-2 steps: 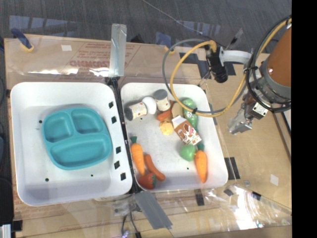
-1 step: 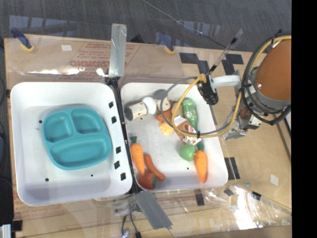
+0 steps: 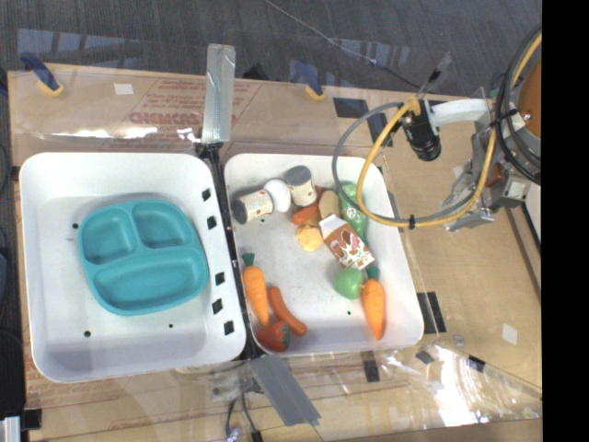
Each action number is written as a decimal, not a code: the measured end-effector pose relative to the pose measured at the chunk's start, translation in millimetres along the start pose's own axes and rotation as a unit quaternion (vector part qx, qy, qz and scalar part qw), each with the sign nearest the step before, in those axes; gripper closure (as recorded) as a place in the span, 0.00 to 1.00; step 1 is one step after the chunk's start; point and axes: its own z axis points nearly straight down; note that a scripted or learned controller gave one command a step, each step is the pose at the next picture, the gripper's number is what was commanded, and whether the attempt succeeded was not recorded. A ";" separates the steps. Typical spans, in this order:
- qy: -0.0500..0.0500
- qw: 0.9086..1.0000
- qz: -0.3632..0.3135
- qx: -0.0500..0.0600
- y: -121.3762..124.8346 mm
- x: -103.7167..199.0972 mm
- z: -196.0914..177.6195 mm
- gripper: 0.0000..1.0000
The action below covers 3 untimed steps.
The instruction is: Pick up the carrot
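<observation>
Carrots lie in the right bin, two of them. One carrot rests near the bin's right wall toward the front, its top touching a green round piece. The other carrot lies along the left wall, just beside a thinner orange-red piece, and a red item sits at their front ends, partly tucked under them so its shape is hard to read. Further back in the same bin lie a small printed carton, a yellow rounded piece, an orange-brown piece, a green item partly covered by the carton, a white ball and two small cans, one lying on its side; their labels are too small to make out.

The left bin holds a teal divided plate.

The arm enters at the right edge, over the bench and well apart from both carrots. Most of it is cut off by the frame edge, and yellow and black cables loop from it across the back corner of the right bin. The jaws cannot be picked out among the cables and metal parts, so I cannot tell whether they are released or clenched.
</observation>
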 end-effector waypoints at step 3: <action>0.001 1.000 -0.002 0.005 -0.3 -11.8 9.4 1.00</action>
